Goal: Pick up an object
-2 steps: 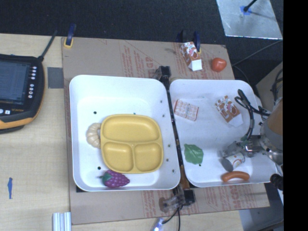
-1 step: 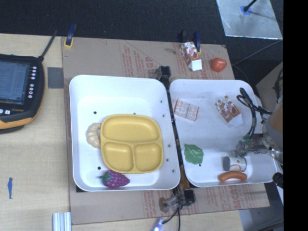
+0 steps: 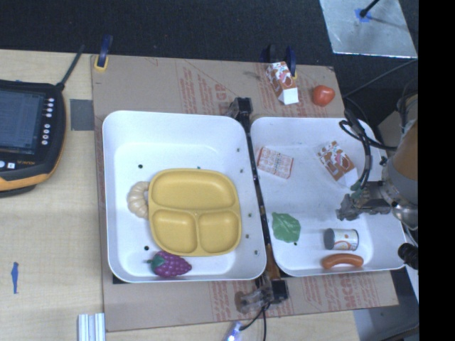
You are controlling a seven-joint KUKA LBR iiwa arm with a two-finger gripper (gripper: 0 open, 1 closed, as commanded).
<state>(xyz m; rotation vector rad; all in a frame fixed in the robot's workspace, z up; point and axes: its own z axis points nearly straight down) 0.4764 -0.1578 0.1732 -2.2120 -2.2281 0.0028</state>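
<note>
Broadly, two bins sat side by side on the bench. The left bin was mostly taken up by a yellow tray, with a purple grape bunch wedged at its near wall, leaving little room to reach in. The right bin was sparser: two packets, a green leaf, a can and a sausage, well apart with open floor between. The gripper hung low at that bin's right side, just above the can, probably the likeliest pick; whether its hand was apart or together I could not tell. The sausage lay against the near wall, awkward to approach.
</note>
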